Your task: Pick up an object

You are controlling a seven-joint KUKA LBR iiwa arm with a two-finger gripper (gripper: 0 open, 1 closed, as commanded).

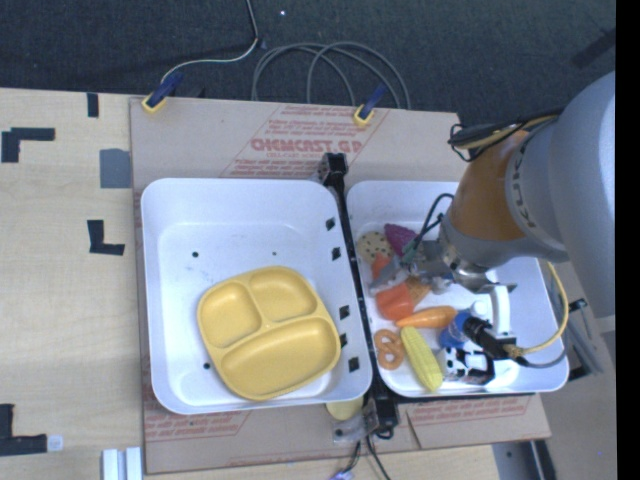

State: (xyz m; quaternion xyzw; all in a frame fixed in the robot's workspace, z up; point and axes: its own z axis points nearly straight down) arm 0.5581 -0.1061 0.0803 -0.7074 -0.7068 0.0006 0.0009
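My gripper [420,265] is low in the right bin [530,378], among a heap of toy food. Right under and beside it lie a red-orange pepper [402,299] and a purple piece [399,236]. An orange carrot [428,318] lies just in front of the pepper. A yellow corn cob [423,358], a small pretzel [388,347] and a speckled round cookie [372,243] lie around them. A small blue piece [461,322] sits to the right of the carrot. The wrist and arm hide the bin's right middle.
The left bin [170,218] holds a yellow divided plate [268,329]. A black divider [345,258] runs between the bins. Cables loop on the dark floor behind the bench.
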